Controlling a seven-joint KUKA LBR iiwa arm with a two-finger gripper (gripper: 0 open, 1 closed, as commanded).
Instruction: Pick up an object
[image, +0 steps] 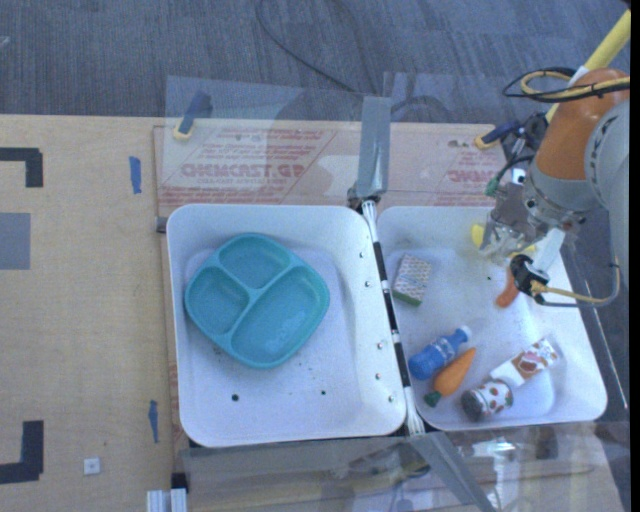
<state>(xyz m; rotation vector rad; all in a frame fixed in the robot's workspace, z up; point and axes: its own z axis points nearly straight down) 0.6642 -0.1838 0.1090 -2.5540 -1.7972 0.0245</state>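
Observation:
My gripper (503, 238) hangs low over the far right part of the right bin (590, 400). A small yellow object (479, 235) lies right at its left side; I cannot tell whether they touch. A small orange piece (508, 291) lies just in front of the gripper. Farther forward in the same bin are a patterned green-and-tan block (412, 278), a blue bottle (440, 352), an orange carrot (453, 372), a small dark-labelled jar (487, 399) and a white bottle with a red label (530, 362).
The left bin (200, 400) holds a teal divided plate (257, 299). A ridge with screws (385, 320) separates the two bins. A yellow cable and black hoses (560, 80) trail from the wrist at the upper right. A cardboard sheet (250, 165) lies behind the bins.

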